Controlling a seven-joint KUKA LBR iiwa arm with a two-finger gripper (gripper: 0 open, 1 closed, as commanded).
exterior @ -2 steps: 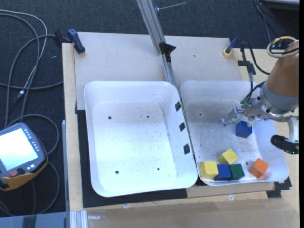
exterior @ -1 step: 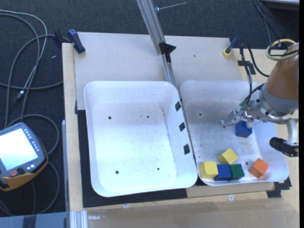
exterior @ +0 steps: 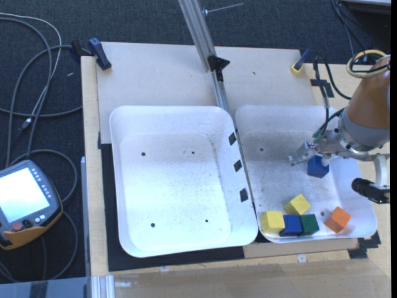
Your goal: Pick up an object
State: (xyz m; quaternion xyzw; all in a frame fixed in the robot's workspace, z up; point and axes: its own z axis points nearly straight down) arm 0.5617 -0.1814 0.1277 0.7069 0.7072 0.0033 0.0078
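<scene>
My gripper [exterior: 315,156] reaches into the right bin [exterior: 273,126] from the right, over its right half. A small blue cube [exterior: 317,167] shows between the fingertips, and the gripper is shut on it. I cannot tell whether the cube rests on the bin floor or hangs just above it. Near the bin's front edge lie a tilted yellow cube [exterior: 299,203], a second yellow cube [exterior: 272,220], another blue cube [exterior: 290,225], a green cube [exterior: 309,223] and an orange cube [exterior: 339,218].
The left bin [exterior: 124,126] stands beside the right one, their rims touching. A slanted metal pole [exterior: 200,33] crosses the bench's back and ends between the bins. Black clips [exterior: 237,165] sit on the shared rim. A teach pendant [exterior: 25,203] lies far left.
</scene>
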